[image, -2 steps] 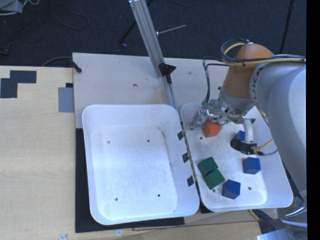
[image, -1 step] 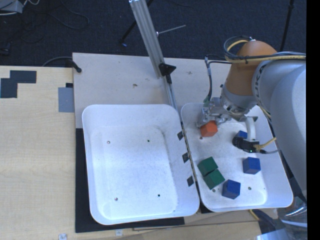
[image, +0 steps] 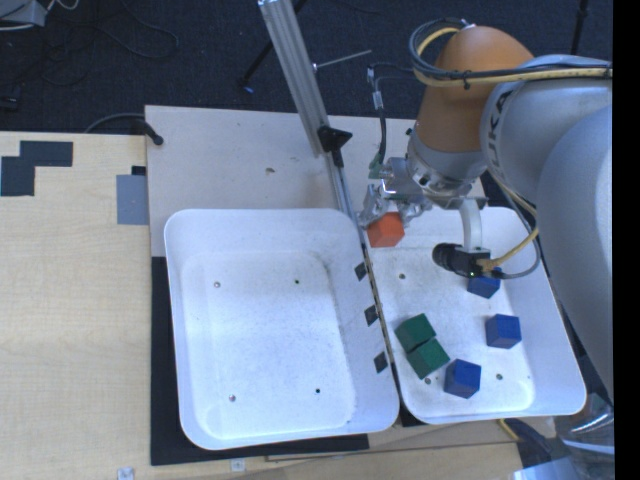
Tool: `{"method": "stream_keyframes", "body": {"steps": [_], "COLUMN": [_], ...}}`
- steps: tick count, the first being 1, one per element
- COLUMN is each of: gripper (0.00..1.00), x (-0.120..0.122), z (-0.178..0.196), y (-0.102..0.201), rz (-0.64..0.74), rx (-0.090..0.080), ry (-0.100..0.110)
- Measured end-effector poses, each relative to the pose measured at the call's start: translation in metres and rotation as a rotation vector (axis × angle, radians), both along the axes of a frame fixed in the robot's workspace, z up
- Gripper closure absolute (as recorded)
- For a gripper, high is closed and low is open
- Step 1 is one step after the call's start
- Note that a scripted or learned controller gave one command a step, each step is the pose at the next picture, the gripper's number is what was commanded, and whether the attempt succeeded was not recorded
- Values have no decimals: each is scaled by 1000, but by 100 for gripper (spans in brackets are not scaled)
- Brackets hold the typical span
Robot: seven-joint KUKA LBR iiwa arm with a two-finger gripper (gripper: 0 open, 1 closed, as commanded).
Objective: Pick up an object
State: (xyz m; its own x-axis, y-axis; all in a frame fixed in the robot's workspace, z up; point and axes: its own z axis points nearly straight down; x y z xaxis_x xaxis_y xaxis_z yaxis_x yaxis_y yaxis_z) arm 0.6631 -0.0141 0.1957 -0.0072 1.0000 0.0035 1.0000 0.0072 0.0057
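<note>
The arm (image: 520, 118) is reaching in from the right, wrist bent down over the right bin (image: 560, 393). The gripper (image: 385, 218) is gripping an orange block (image: 386, 231) above the bin's near-left corner. No legible writing is showing.

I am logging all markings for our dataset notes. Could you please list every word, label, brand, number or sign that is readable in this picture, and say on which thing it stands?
None: no readable text anywhere.
The blocks, the two white bins and the arm carry no legible word, number or logo.
</note>
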Motion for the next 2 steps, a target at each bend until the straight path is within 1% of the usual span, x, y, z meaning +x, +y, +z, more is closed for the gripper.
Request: {"method": "stream_keyframes", "body": {"steps": [1,2], "gripper": [100,100], "x": [-4,0], "z": [-6,72], "y": [-45,56], "rz": [-10,1], "rx": [-5,0], "ry": [9,2]}}
